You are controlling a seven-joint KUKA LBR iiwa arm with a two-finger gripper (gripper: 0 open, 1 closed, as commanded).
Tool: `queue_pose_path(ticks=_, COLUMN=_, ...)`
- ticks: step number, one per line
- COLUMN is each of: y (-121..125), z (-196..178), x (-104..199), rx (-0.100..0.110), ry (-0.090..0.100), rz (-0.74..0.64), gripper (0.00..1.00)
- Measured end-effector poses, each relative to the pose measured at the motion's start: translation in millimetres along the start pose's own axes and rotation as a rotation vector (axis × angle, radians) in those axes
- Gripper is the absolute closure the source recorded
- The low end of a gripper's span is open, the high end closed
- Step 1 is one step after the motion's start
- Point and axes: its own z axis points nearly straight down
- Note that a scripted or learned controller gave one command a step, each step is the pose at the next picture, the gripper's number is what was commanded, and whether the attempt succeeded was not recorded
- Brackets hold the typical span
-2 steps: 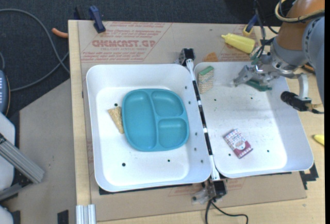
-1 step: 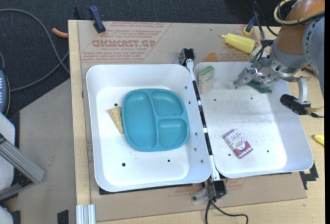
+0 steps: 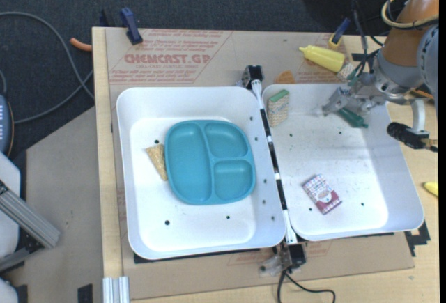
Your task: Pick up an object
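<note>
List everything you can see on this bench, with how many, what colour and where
bins: 2, white, side by side on the bench
divided plate: 1, teal, middle of the left bin
tan flat piece: 1, tan, left bin, partly under the plate's left edge
small box: 1, green and beige, upper left corner of the right bin
packet: 1, red and white, lower middle of the right bin
yellow object: 1, on the bench behind the right bin
clamps: 2, blue, along the bench's far edge
arm: 1, grey with an orange band, right side
gripper: 1, over the right bin's upper area
</note>
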Motion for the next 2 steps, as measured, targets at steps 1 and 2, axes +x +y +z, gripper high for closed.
queue_pose_path(ticks=1, y=0.1, z=-9.1, x=-4.4, rx=-0.01, ry=-0.018, rz=-0.001, gripper=1.0)
queue_pose_path(ticks=2, y=0.1, z=-8.6, x=-2.0, rx=-0.007, ry=-0.012, rz=-0.002, gripper=0.0)
